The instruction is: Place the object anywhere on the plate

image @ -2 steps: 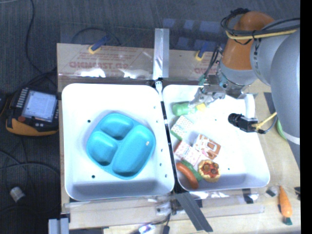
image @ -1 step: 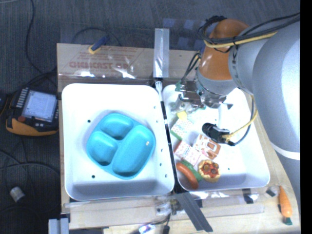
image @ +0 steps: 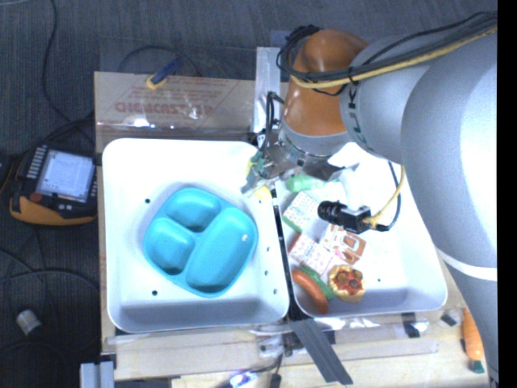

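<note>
Overall: one blue plate (image: 199, 239), two white bins (image: 121, 217), several toys (image: 327, 257).

- Two white bins (image: 113, 241), side by side
- One blue plate (image: 200, 239), three compartments
- One arm (image: 420, 95)
- Roughly five toys (image: 323, 257) piled in the right bin, exact count unclear

**Lighting and picture quality**

Light falls evenly from above. The two white bins (image: 113, 241) are bright, close to washed out along their rims. The blue plate (image: 200, 241) shows small glare spots. My grey arm (image: 436, 128) carries a soft sheen and casts faint shadow on the right bin. The dark floor (image: 48, 47) is dim. Overall focus is slightly soft.
</note>
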Motion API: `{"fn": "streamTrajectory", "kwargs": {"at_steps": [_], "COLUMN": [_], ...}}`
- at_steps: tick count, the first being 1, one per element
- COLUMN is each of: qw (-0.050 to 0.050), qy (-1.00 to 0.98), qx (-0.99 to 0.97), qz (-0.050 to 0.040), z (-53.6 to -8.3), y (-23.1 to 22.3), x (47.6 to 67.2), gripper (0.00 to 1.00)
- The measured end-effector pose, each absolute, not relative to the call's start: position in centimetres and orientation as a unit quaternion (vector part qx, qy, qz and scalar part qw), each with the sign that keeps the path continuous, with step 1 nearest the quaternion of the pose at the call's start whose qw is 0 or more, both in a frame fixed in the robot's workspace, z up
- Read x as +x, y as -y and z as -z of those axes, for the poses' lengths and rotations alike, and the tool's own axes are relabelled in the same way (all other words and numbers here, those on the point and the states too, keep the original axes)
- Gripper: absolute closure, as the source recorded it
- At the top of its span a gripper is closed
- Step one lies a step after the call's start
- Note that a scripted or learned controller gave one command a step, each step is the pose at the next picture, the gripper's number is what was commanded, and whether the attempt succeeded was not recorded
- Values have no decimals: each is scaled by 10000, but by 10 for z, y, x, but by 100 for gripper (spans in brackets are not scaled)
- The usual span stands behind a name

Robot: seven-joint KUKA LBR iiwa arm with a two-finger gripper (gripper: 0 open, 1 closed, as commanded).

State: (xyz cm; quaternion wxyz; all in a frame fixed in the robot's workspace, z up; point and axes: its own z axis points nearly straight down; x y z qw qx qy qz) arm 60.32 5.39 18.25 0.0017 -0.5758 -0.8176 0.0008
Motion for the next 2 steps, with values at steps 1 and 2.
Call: {"fn": "streamTrajectory", "kwargs": {"at_steps": [1,2], "qw": [20,22], "qy": [8601,8601], "qx": [-5101,-5101], "qz": [-8,-6], "z": [-164,-165], "y": [-114,-114], "x": [558,558], "gripper": [100,0]}}
